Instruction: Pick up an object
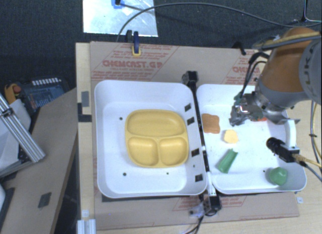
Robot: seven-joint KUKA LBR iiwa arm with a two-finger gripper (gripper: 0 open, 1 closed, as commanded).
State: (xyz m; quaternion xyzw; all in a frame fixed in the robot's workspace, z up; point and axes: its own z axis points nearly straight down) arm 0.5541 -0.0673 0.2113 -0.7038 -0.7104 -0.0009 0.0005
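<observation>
The right bin holds a brown toast-like piece, a small pale yellow round piece, a green cylinder and a green rounded object near its front right corner. My gripper hangs over the upper middle of this bin, just up and right of the yellow piece and right of the brown piece. Nothing shows between its tips.
In the left bin lies a yellow three-compartment tray. A black divider with clips runs between the bins. The arm's grey body and orange band overhang the right bin's far right side. Cables cross the bench behind.
</observation>
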